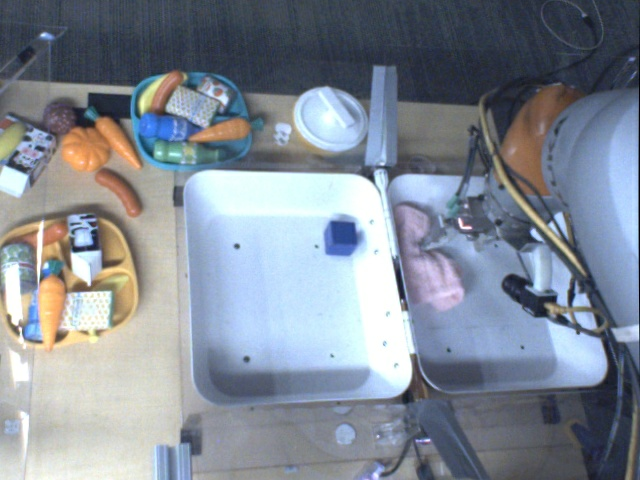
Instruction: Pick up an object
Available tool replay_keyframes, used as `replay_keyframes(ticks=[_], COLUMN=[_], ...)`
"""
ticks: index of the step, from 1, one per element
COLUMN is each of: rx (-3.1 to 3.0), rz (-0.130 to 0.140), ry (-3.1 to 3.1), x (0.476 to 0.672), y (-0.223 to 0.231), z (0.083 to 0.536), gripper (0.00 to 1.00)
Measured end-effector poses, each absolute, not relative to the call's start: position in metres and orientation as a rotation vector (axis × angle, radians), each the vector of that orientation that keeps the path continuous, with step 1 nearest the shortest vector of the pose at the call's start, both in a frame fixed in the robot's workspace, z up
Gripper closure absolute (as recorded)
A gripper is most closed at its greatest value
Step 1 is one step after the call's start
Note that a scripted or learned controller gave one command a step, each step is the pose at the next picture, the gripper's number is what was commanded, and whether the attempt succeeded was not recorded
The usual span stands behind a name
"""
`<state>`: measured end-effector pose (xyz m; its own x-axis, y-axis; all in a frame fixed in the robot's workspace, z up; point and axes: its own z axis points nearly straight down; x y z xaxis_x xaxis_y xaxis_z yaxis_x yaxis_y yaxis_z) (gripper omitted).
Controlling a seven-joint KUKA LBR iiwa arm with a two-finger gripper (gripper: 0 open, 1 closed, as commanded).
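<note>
Reaching in from the right, the big grey arm [590, 168] hangs over the right bin [520, 380], cables looping round its wrist, and that placement makes sense: it's the nearer bin, and it holds a target. The left bin [280, 353] sits just beside it, the two rims touching along the middle.

Down at the business end, the gripper [447, 226] is low at the right bin's upper left corner, right at the edge of the pink cloth [432, 273]. Is the claw spread or pressed together? I cannot tell: it's a dark tangle of metal and wire from up here. Nothing is visibly pinched, so I'd call this an approach, not a hold.

The pink cloth itself: soft, pale, rumpled, lying lengthways along the bin's left wall, with a fatter, bunched lower end. My guess is it will sag and fold when lifted, so a bite on a raised fold would serve best.

Smallest candidate: a blue cube [341, 236], alone in the left bin's upper right area, well apart from the gripper.
</note>
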<state>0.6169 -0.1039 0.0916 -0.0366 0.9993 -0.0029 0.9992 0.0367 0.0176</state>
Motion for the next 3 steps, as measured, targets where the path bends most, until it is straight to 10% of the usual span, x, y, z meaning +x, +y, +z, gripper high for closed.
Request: replay_keyframes(ticks=[3], rx=[1.944], rz=[0.02], ry=[2.441], x=[0.528], y=[-0.105], z=[0.093], gripper=[0.0])
